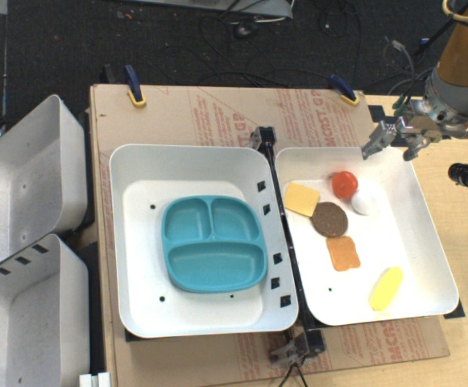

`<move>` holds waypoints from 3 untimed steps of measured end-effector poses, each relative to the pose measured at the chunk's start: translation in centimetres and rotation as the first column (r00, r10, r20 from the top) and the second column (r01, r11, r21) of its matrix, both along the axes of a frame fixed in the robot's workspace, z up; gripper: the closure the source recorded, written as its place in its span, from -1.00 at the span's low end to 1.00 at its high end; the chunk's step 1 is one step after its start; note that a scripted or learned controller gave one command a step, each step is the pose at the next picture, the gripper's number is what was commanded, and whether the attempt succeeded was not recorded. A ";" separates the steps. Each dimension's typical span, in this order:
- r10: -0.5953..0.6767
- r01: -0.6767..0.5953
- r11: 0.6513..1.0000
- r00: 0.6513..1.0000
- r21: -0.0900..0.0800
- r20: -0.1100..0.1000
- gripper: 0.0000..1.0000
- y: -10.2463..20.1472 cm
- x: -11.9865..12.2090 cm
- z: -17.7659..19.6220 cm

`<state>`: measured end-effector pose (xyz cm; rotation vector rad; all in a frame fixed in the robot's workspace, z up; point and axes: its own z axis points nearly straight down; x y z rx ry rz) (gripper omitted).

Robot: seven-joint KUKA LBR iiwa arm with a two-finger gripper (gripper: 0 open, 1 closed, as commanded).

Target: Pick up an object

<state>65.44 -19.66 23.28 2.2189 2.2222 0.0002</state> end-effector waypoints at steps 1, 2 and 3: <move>0.003 -0.003 1.000 1.000 0.001 -0.004 -1.00 0.6 0.2 -6.2; 0.002 -0.002 1.000 1.000 0.002 -0.006 -1.00 1.6 -0.2 -11.8; 0.003 -0.003 1.000 1.000 0.000 -0.002 -1.00 1.7 -0.2 -14.1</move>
